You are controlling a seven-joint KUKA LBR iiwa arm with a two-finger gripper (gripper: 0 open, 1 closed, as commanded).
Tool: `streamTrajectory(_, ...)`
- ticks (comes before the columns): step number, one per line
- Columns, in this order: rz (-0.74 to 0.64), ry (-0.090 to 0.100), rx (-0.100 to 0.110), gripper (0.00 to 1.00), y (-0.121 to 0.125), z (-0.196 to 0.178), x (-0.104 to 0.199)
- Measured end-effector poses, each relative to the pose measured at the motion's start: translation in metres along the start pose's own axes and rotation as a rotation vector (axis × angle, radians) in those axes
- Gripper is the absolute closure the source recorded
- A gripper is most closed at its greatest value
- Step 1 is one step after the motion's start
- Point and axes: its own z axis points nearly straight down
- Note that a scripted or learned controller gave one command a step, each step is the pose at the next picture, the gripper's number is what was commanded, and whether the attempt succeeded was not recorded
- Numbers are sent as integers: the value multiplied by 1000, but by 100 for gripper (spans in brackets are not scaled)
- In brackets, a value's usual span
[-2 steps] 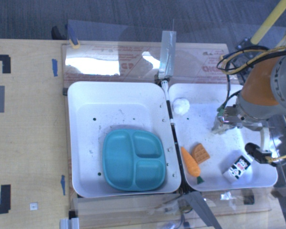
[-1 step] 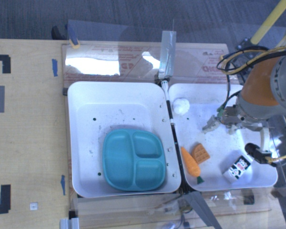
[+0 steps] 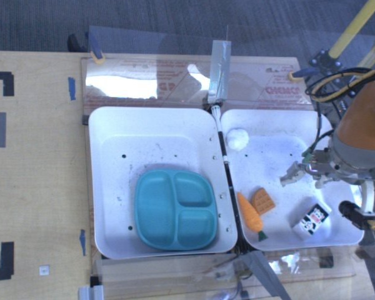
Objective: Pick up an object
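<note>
Nearest the lens, at the bottom of the right bin point(image 3: 272, 244), lie three candidates for the pick: an orange carrot toy point(image 3: 250, 212) at about seven o'clock in that bin, a small tan cracker-like piece point(image 3: 263, 200) touching or just beside it, and a black-and-white carton point(image 3: 312, 219) at about five o'clock. A white ball point(image 3: 238, 139) sits apart at eleven o'clock, close to the divider between the bins. The left bin point(image 3: 106, 167) bears a teal compartment tray point(image 3: 175, 209) toward its six o'clock side. The gripper point(image 3: 295, 174) reaches in from three o'clock and hangs over the bare middle of the right bin, above and slightly toward nine o'clock of the carton; nothing can be seen between its fingers, but whether they are spread or closed cannot be told from this slant. Its place suggests the program is aiming at the lower cluster, the carton being closest. The carrot and cracker lie so near each other that a grab at one may nudge the other; the carton, well apart from them, looks the cleaner target.
</note>
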Motion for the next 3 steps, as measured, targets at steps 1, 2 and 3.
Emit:
streamTrajectory(1,-315,0,-7,0,-8,38,-8)
streamTrajectory(2,-185,1,0,0,-46,11,-22)
streamTrajectory(3,-141,0,-4,0,-40,-31,12)
